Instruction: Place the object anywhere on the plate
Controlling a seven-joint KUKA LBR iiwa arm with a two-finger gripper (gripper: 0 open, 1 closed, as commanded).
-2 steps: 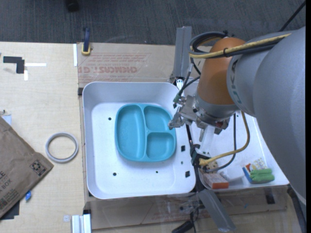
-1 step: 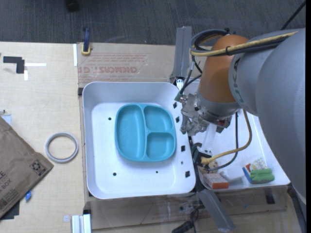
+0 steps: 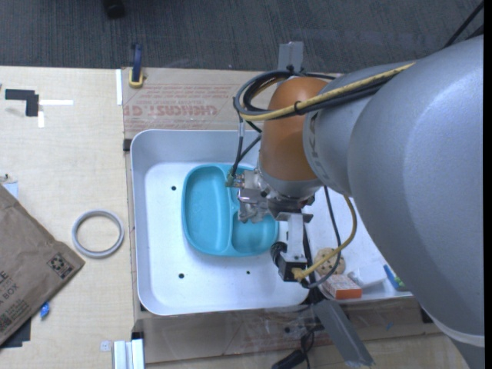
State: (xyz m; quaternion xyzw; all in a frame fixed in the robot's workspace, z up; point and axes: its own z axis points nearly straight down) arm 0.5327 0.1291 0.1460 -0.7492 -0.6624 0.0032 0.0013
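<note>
Seen from the fixed camera above, the grey arm with its orange band (image 3: 288, 110) is reaching in from the right and hanging over the shallow white plastic bin (image 3: 150, 206), with its wrist pointing down so that the tool (image 3: 247, 210) is sitting directly above the glossy blue divided plastic plate (image 3: 206, 210). The plate is lying flat near the middle of the bin floor, which is likely why the arm is hovering there: this is the drop spot. The tool's metal body is meeting the plate at the ridge between its large left compartment and the smaller right one, but the wrist is covering the tip, so I cannot tell whether the tool is released or clenched. The object to be placed cannot be made out either; if it is being carried, it is lying under the wrist, over the plate's right part. On the worktop (image 3: 61, 152) to the left, a grey tape ring (image 3: 98, 231) and a brown cardboard box (image 3: 27, 271) are resting well apart from the bin.
</note>
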